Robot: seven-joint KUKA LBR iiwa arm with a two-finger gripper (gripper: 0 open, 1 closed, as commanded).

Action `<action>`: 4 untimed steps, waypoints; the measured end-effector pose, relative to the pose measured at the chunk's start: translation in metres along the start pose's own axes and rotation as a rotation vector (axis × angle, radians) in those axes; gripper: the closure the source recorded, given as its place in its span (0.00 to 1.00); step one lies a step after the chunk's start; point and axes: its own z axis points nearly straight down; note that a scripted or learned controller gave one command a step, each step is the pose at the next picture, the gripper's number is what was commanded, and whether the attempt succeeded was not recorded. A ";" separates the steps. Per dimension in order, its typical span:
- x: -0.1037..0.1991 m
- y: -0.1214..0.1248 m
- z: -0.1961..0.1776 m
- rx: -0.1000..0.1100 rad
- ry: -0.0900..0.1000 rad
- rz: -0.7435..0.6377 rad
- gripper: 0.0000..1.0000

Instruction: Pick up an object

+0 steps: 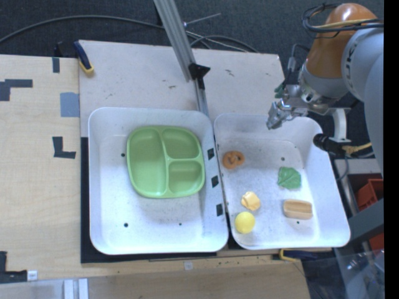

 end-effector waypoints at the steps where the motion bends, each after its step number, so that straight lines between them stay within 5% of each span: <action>1: 0.006 0.001 -0.063 -0.002 0.000 0.000 1.00; 4: 0.170 -0.012 -0.053 0.004 0.002 -0.005 1.00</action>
